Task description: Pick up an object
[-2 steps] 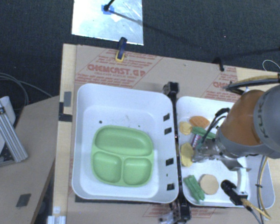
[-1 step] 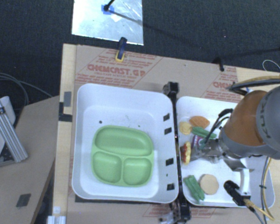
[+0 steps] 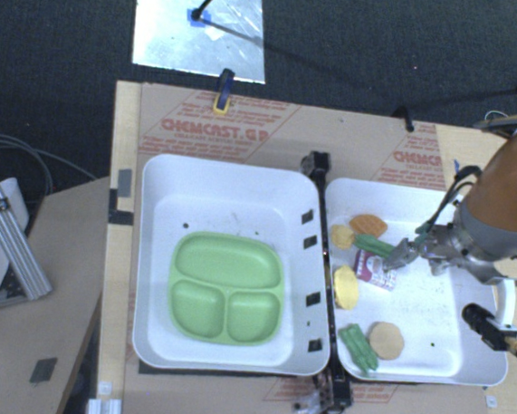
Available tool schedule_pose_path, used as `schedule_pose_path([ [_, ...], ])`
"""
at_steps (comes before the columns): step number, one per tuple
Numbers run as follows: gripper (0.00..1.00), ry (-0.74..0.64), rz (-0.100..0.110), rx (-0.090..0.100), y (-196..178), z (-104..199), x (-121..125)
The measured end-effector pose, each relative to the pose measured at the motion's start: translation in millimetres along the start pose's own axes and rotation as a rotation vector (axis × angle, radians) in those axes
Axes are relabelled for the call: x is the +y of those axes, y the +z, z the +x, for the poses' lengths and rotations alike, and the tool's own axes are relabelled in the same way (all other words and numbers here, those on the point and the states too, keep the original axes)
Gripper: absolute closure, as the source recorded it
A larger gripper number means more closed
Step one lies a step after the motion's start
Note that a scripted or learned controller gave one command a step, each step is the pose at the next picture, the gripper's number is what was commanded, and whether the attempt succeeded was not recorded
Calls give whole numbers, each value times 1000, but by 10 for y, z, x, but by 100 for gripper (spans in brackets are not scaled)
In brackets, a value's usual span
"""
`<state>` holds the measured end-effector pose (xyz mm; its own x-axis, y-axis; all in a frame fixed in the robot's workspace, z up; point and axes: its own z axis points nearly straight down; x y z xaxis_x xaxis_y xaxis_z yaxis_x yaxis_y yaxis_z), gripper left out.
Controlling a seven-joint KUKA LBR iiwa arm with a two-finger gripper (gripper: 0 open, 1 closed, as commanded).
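Arm comes in from the right, orange band up top, and the hand (image 3: pixel 403 255) is down over the right shallow white plastic bin (image 3: pixel 435 355), pointing left. Tbh can't tell if it's open or closed, too small and dark at the tip. It sits right at the small pink-and-white printed packet (image 3: pixel 378 273), touching or just above it, can't say which.

Stuff in the right bin, all bunched along its left side:
- orange oval toy bread piece (image 3: pixel 369 225) near the top
- small yellow round piece (image 3: pixel 341 236) just left of it
- dark green long toy veg (image 3: pixel 372 244) btw the orange piece and the packet, its right end next to the hand
- pale yellow lemon-shaped piece (image 3: pixel 346 288) below-left of the packet
- tan round cookie-like disc (image 3: pixel 386 340) lower down
- bright green ribbed toy veg (image 3: pixel 357 347) just left of the disc, by the bin's bottom-left corner

Left white bin (image 3: pixel 165 183) holds a light green plastic divided plate (image 3: pixel 227 288) w/ three compartments, lying flat, roughly centred. Both bins sit side by side on a cardboard sheet w/ red lettering (image 3: pixel 216 129) on the worktop.
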<state>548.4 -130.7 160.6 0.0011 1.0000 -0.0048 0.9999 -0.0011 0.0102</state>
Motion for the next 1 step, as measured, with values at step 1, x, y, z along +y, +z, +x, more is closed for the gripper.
schedule_pose_path([
  [1, 0, -7, 7, 7, 773, 60, 509],
])
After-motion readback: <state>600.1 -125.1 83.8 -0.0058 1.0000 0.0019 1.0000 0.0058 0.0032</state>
